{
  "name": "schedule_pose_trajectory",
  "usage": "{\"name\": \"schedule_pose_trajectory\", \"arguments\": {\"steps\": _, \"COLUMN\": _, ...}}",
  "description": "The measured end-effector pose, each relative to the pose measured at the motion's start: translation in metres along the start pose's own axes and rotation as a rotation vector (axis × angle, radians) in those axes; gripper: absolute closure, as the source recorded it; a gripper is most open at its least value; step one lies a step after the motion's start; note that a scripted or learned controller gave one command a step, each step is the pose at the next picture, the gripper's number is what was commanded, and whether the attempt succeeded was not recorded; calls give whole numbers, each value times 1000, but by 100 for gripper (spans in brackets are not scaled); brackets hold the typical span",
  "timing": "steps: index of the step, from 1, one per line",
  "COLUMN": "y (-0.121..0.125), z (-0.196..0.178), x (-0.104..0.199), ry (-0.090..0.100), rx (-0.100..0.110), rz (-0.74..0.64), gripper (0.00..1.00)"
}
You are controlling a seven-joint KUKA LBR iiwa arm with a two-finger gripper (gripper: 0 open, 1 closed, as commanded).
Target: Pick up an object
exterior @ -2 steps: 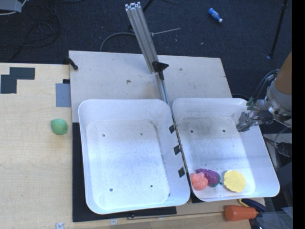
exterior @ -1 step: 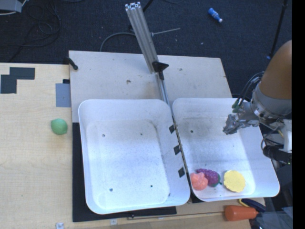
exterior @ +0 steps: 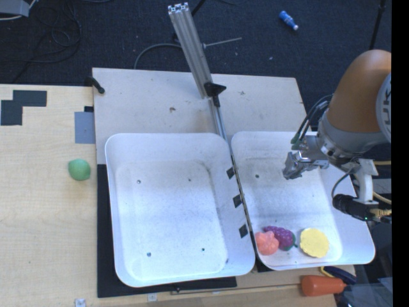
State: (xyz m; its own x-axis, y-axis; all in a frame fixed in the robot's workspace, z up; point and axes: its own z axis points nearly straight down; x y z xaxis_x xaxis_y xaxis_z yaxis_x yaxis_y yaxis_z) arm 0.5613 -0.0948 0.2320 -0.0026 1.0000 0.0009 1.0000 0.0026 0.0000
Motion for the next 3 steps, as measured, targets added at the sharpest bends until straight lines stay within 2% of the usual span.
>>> {"name": "schedule_pose_trajectory", "arguments": {"steps": 1, "y": 4, "z": -2, "x": 53, "ry": 0, "rx": 0, "rz": -1, "gripper": 100}}
{"name": "schedule_pose_trajectory", "arguments": {"steps": 2, "y": -6, "z": -8, "x": 98, "ry": 0, "rx": 0, "rz": -1, "gripper": 100}}
{"name": "schedule_pose_trajectory", "arguments": {"steps": 3, "y": -11, "z": 4, "x": 145, "ry": 0, "rx": 1, "rz": 0, "gripper": 100}}
